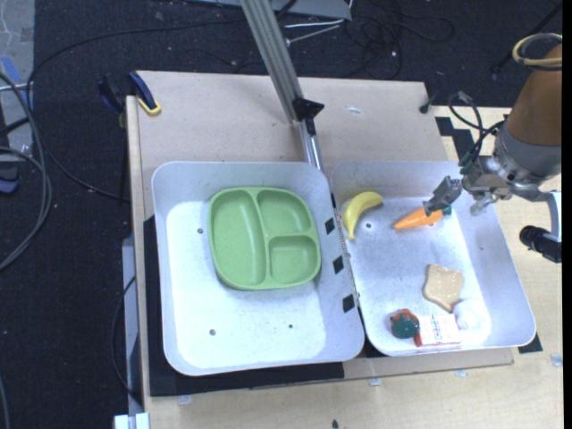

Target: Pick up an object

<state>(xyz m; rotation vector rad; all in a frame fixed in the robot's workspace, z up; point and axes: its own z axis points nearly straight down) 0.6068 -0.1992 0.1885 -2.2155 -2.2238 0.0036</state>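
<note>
My gripper [458, 204] hangs over the far side of the right bin [500, 266], its two fingers standing apart, so it is open. An orange toy carrot [416, 220] lies on the bin floor with its thick end right at the tip of the left finger [442, 195]; it is beside that finger, not between the two. A yellow banana [359, 209] lies at the bin's far left. Nearer the front are a tan slice of toast [442, 286], a red and green toy [403, 323] and a small white and red box [438, 332].
The left bin [179, 329] holds a green divided plate [265, 238]. A slanted metal pole [277, 52] rises from between the bins at the back. The arm's orange band [539, 105] is at the right edge.
</note>
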